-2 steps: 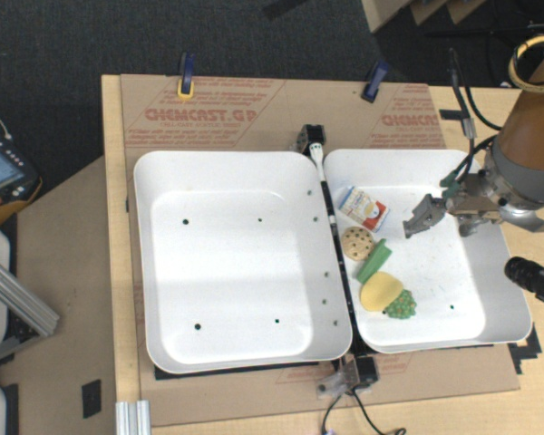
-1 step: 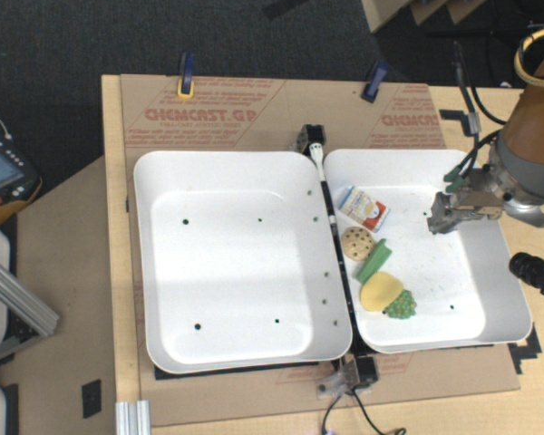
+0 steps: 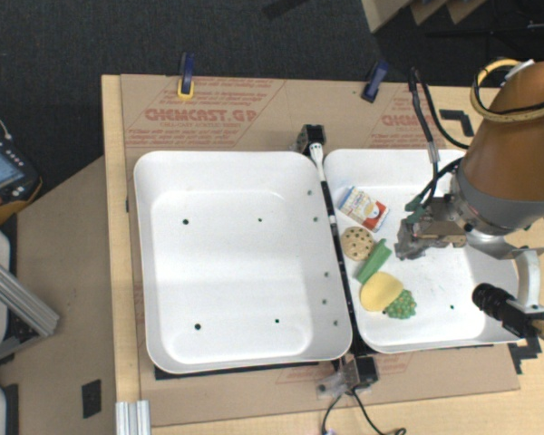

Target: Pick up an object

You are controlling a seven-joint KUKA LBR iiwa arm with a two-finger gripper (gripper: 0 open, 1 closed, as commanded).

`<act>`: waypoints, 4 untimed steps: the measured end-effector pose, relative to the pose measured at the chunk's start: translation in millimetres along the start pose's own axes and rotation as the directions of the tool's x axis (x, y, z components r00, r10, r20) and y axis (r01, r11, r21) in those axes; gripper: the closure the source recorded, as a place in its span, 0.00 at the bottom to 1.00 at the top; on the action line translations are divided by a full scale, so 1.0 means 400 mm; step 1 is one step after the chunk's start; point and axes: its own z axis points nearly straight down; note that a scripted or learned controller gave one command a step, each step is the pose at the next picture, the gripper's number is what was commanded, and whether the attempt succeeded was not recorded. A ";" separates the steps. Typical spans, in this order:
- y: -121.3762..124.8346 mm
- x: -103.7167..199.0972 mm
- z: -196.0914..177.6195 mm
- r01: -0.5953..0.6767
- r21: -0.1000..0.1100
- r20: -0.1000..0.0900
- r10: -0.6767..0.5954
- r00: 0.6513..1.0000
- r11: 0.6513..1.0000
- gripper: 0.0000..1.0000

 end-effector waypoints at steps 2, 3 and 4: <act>0.086 0.260 -0.326 0.001 -0.013 0.002 -0.001 1.000 1.000 1.00; -0.002 0.129 -0.225 -0.012 0.002 0.004 0.012 1.000 1.000 1.00; 0.120 0.278 -0.328 0.002 -0.013 0.002 -0.002 1.000 1.000 1.00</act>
